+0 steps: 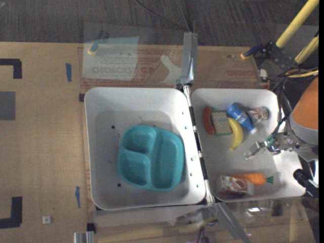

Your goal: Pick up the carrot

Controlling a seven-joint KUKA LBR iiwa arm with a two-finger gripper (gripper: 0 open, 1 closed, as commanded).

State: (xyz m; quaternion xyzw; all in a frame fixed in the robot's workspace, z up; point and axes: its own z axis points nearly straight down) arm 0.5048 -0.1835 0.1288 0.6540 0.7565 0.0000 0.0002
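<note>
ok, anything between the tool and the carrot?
Nothing: in the camera view, bare white bin floor separates the tool from the carrot.

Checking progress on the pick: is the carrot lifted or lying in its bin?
Lying in the right bin, flat beside a carton; the tool is above it, apart.

open bin floor above the carrot (pixel 257 178), small carton (pixel 236 185) touching its left end
</note>
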